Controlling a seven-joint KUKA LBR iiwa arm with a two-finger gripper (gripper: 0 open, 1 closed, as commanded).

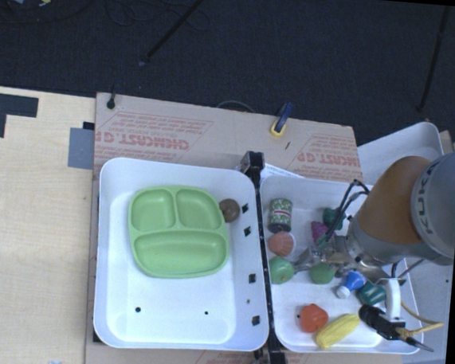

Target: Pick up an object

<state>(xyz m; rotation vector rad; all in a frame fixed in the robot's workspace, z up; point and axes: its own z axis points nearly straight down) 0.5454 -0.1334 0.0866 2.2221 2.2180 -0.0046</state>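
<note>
Camera view: two bins, one tray.

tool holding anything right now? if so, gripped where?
Cannot be told. The tool is low in the right bin among the small toys, next to a green piece, but the arm's wrist hides its tips, so no grip is visible.
</note>
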